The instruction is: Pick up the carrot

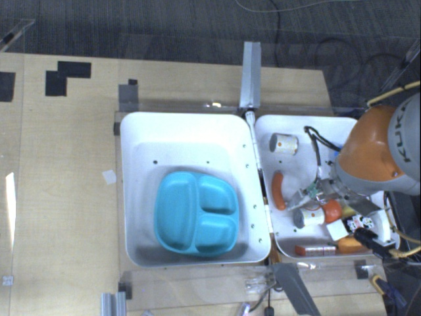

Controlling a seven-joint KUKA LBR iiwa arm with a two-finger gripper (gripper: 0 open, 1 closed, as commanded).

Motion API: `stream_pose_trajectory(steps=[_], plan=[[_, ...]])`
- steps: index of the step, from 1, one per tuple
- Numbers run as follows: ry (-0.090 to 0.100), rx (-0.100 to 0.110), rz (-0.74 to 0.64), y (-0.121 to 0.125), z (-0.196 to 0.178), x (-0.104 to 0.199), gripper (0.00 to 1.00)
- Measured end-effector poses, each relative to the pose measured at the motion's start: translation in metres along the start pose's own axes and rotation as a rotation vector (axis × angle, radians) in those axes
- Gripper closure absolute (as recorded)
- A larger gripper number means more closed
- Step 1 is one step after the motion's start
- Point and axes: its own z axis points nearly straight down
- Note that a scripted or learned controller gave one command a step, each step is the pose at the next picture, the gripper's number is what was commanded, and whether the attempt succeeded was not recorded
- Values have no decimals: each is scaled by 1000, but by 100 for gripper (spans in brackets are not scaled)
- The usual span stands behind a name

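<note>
The carrot (279, 190), a slim orange-red piece, lies lengthwise near the left wall of the right bin (297, 129). My gripper (315, 194) hangs low over the middle of that bin, a short way right of the carrot and apart from it. It sits under the grey wrist with the orange band (370, 145). Just below the gripper lie a grey-and-white cylinder (308, 217) and a red round piece (332, 210).
The left bin (135, 176) holds a blue divided plate (196, 212). The right bin also has a small white cup (284, 143) at the back, a white block (336, 230), an orange piece (349, 245) and a dark red stick (315, 249) along its front wall.
</note>
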Motion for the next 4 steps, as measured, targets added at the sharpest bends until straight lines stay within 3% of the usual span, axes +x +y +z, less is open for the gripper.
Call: stream_pose_trajectory(steps=[1, 2, 3, 4], plan=[[2, -3, -3, 2, -11, 1, 100], [3, 13, -26, -16, -19, -79, 100], [-5, 2, -396, -33, -1, -44, 100], [7, 13, -309, -26, -10, -67, 100]])
